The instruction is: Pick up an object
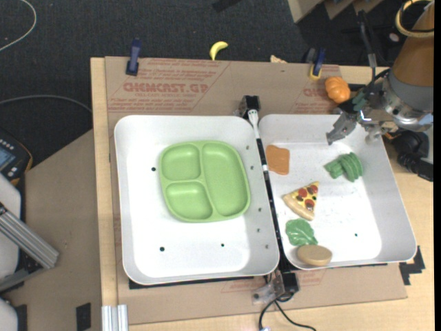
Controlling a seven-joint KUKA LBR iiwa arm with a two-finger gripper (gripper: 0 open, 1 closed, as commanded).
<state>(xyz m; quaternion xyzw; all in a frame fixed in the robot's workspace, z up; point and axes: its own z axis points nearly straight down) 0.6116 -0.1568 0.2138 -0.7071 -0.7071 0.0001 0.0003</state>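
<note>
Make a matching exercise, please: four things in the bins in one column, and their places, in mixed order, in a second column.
Things:
1. green divided plate
2. pizza slice
3. tan round piece
4. orange flat piece

Places:
A. right bin, near front edge
B. left bin
C. right bin, beside the divider, far half
D. right bin, middle

Pairs: 1-B, 2-D, 3-A, 4-C

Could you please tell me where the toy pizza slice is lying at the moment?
The pizza slice lies near the middle of the right bin, below the orange piece and just above the green leafy toy.
</note>
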